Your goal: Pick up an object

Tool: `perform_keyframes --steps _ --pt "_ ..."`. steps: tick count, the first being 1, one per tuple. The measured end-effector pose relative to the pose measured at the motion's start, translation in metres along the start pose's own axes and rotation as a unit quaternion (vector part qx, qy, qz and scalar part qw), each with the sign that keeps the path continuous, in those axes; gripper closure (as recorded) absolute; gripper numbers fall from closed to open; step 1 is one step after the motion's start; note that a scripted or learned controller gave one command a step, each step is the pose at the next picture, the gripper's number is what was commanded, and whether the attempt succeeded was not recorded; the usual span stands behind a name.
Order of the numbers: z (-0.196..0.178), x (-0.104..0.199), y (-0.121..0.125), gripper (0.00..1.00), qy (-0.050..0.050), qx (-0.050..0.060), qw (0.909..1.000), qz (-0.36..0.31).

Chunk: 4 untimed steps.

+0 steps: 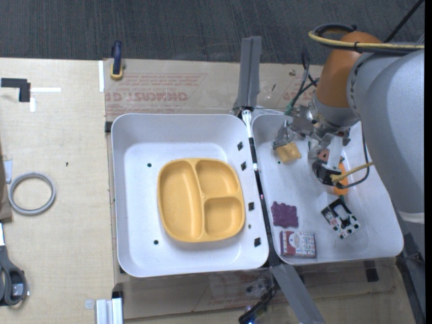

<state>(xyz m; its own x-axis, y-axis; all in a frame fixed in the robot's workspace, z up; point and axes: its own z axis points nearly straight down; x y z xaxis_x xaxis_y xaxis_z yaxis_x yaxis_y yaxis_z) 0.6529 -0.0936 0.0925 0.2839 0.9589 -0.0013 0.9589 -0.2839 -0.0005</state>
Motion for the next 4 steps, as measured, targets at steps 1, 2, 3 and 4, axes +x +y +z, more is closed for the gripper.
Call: perform_keyframes --steps 1,2,3,4 --pt "0.0015 -0.0186 -0.0223 0.0 0.0 0.002 0.9959 0.09" --pt "-0.0073 -0.0192 -0.0224 1.0 -0.001 0.002 0.996 0.089" --pt "-0.0072 -0.0191 -0.0224 0.0 -0.001 0.002 0.996 0.089" --pt "0.0016 -0.0136 -0.0192 0.0 -0.001 0.001 0.9453 0.326"
